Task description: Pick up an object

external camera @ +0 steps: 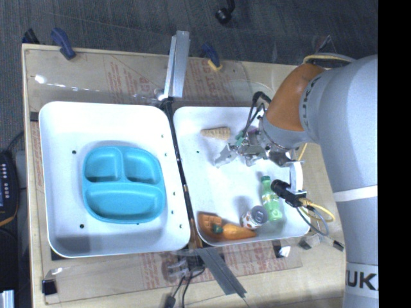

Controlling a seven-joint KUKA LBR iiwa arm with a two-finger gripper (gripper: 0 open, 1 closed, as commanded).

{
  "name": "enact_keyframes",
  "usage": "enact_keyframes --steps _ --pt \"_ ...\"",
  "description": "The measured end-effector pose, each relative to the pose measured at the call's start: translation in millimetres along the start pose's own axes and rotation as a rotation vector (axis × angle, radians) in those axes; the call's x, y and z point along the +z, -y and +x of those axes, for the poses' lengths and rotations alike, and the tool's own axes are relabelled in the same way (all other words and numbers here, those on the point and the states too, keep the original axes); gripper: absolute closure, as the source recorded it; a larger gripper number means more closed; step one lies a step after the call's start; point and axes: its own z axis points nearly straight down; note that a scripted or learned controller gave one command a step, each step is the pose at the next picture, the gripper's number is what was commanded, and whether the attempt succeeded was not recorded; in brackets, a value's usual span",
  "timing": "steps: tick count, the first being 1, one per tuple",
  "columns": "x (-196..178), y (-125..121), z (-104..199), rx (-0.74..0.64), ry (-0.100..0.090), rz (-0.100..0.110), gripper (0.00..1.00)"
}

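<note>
Camera view from above the bench: the grey arm with its orange wrist band [289,98] reaches into the right-hand shallow white bin [192,124], its two-finger gripper [226,156] poised low over bare floor near the bin's middle. The claw's fingers stand apart with nothing between them — so the pick has not been made, and by the look of it the whole task remains: choose a target, close on it, lift.

Taking the right-hand bin as the landmark, the nearest candidate is a small tan ridged cone-shaped toy [215,132] lying toward the bin's far edge, just beyond the fingertips and apart from them. Along the bin's near edge lies an orange plastic carrot [228,230], with a small round silver-and-red can [255,217] just beside it. A green plastic bottle [270,201] rests at the bin's near right corner, under the arm's wrist. All three sit well apart from the claw.

Left of the bin, its twin [58,127] holds a light-blue plastic divided tray [122,185] — untouched.
</note>
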Motion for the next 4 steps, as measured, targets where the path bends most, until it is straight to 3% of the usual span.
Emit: enact_keyframes --steps 1,2,3,4 --pt "-12 80 0 -0.001 0.001 0.001 0.00" --pt "-2 -23 0 -0.001 0.000 0.000 0.00" --pt "-1 90 0 -0.001 0.001 0.000 0.00" --pt "-11 88 0 -0.007 0.003 -0.002 1.00"
